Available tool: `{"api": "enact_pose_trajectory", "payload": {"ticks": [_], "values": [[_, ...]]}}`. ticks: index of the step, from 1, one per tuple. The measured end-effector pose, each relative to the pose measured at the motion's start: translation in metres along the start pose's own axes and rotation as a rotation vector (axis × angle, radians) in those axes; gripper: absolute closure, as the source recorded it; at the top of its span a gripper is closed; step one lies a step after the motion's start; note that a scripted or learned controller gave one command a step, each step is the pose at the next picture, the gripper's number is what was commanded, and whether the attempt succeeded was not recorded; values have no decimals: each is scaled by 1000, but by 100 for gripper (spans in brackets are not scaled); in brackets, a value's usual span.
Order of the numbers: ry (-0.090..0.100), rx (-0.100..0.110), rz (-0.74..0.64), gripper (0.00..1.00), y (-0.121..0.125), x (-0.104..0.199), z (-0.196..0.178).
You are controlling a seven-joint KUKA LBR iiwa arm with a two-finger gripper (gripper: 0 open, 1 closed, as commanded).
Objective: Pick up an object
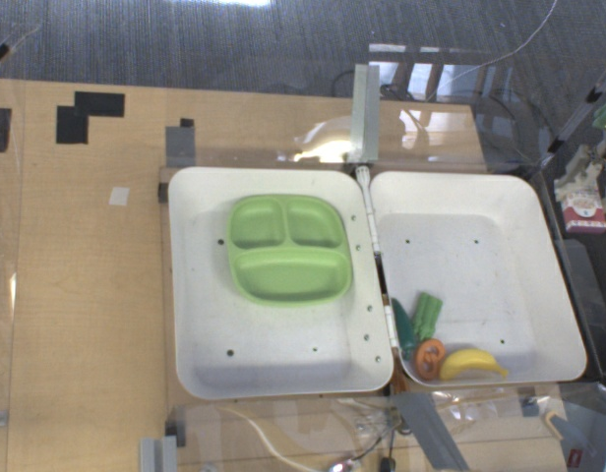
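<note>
Camera view: banana [471, 364], orange toy [428, 358] and green pieces [421, 318] crowd the right bin's [500, 205] corner, risking a fouled grasp; pincer's state cannot be told.

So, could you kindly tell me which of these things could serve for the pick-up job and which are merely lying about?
For the job:
banana
green vegetable
orange fruit
green divided plate

Just there:
left bin
right bin

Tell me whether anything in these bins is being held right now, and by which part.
Nothing is held. The green divided plate lies flat in the left bin; the banana, orange toy and green toy rest in the right bin's near corner.
</note>
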State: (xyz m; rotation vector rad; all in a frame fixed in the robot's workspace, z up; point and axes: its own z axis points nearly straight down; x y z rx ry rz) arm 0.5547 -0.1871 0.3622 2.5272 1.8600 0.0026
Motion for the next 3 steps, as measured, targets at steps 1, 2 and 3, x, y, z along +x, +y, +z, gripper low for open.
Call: {"api": "enact_pose_trajectory", "payload": {"ticks": [1, 2, 3], "values": [[0, 6, -52, 100, -16, -3, 50], [0, 0, -158, 100, 0, -12, -16], [0, 5, 63, 100, 9, -10, 80]]}}
